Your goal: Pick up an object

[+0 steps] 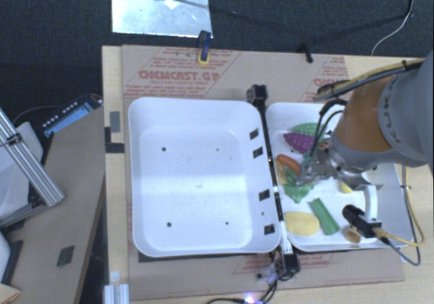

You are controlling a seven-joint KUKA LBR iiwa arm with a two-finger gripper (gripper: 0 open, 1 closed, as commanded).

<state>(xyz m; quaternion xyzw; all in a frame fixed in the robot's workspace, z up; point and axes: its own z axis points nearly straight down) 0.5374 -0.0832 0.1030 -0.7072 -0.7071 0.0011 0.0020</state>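
Note:
The right bin point(288, 114) holds several toy foods: a purple piece point(298, 140), a green leafy piece behind it point(306, 129), a red-orange sausage shape point(287, 161), a green leafy item point(296, 191), a green stick point(324, 215), a yellow lemon shape point(302, 223) and a small tan piece point(351, 233). My gripper point(306, 175) reaches down from the right into the middle of this bin, just above the green leafy item and beside the sausage shape. The wrist hides the fingertips.
The left bin point(196, 174) sits beside the right one, divided by a rim with black clips point(268, 167). The arm's grey body and orange band point(366, 126) cover the right bin's far right side. Cables run across the cardboard behind.

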